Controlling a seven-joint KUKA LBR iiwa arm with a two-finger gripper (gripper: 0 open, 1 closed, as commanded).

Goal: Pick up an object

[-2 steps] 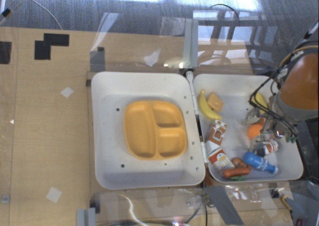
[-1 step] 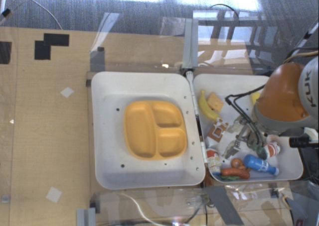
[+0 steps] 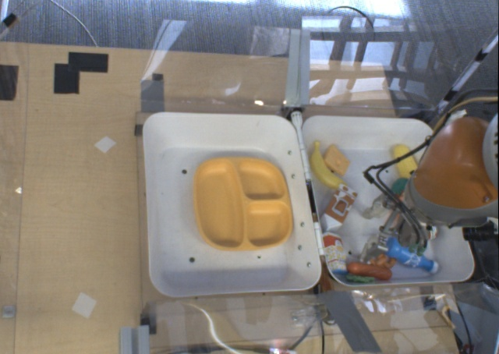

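Blue bottle (image 3: 411, 257) just beside pincer (image 3: 387, 237), right bin (image 3: 366, 136).

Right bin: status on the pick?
Gripper low in right bin, over blue bottle. Nothing seen held. Banana, hot dog crowd close.

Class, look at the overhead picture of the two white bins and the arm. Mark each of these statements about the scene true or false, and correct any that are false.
1. The yellow divided tray lies in the left bin. True.
2. The banana lies in the left bin. False: it lies in the right bin, near its left wall.
3. The gripper is over the right bin. True.
4. The blue bottle stands upright on the yellow tray. False: it lies on its side near the right bin's front edge.
5. The yellow tray has three compartments. True.
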